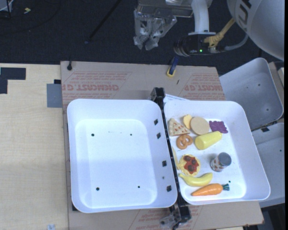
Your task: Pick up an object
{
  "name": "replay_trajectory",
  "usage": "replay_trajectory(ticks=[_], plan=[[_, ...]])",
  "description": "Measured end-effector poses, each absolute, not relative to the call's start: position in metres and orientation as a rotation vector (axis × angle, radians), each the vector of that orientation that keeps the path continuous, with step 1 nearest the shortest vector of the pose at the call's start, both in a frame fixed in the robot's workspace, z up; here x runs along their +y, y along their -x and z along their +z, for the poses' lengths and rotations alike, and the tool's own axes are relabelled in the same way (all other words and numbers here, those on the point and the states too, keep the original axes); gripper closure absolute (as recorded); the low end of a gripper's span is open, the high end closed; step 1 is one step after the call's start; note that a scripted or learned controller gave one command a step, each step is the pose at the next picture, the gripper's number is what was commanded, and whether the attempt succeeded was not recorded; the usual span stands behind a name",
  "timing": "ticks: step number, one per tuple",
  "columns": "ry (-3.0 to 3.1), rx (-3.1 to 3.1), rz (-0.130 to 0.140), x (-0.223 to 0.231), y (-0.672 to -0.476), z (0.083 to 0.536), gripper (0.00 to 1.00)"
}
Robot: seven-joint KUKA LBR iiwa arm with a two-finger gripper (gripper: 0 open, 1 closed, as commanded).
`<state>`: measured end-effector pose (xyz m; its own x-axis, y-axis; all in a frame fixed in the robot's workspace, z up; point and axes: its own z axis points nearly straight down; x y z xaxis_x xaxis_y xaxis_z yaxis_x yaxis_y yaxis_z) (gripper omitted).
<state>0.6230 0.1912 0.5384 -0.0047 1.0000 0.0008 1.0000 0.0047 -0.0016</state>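
Taking the right-hand shallow white plastic bin (249, 143) as the landmark, its near wall has an orange toy carrot with a green top (210, 189) lying just inside it, and a curved yellow toy banana (197, 179) lies just beyond the carrot, close to it. Touching the banana's far side is a small round toy pizza with red topping (189, 165), and to that pizza's right, apart from it, stands a small grey tin can (221, 161). Farther in, a brown toy pretzel (184, 141) sits beside a yellow cylinder-like plastic piece (208, 140), tilted. Nearer the bin's far wall lie a tan waffle-patterned wedge (176, 127), a round beige biscuit (199, 125) overlapping a yellow slice, and a purple bunch of toy grapes (219, 126). Left of the landmark, touching it along a black hinge strip, is the second white bin (77, 157). Both rest on a brown cardboard sheet (115, 83) on the pale wooden worktop (24, 147). Well beyond the bin's far wall, over the dark floor, hangs the grey metal pincer (150, 41); whether it is clenched or released I cannot tell, and nothing is seen in it.
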Motion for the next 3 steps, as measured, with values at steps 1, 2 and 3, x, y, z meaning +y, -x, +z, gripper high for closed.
replay_trajectory(ticks=[1, 2, 3], plan=[[2.209, -2.227, 0.007, 0.246, -0.579, 0.537, 1.00], [2.214, -2.220, 0.022, 0.243, -0.537, 0.436, 1.00], [2.222, -2.223, 0.000, 0.244, -0.572, 0.475, 1.00]])
